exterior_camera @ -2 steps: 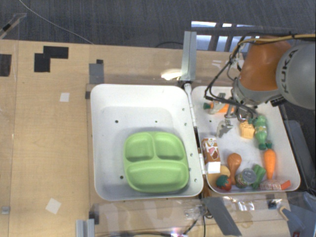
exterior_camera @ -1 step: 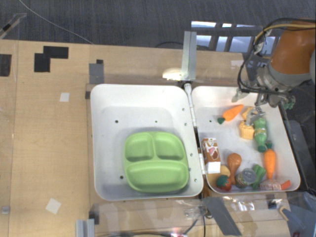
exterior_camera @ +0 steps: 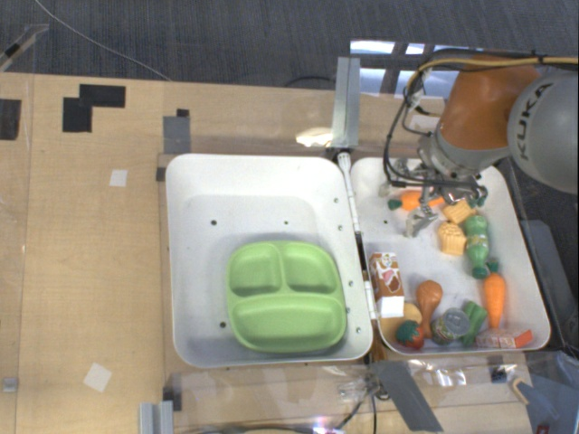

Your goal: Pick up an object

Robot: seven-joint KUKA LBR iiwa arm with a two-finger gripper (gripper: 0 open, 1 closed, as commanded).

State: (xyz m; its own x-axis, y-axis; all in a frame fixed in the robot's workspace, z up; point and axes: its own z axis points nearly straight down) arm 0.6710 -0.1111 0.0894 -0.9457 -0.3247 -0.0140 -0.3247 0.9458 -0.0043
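We judged the gripper [exterior_camera: 425, 217] hung low over the right bin's [exterior_camera: 536, 307] far toys to pick one, though we couldn't tell the jaws' state.

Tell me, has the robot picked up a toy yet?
Not yet, it seems. Done: the arm has reached into the right bin. In hand: the gripper sits low among the toys at the far end, by a small orange piece, but nothing clearly sits between its fingers. Left: grab one and lift. The green plate waits in the left bin.
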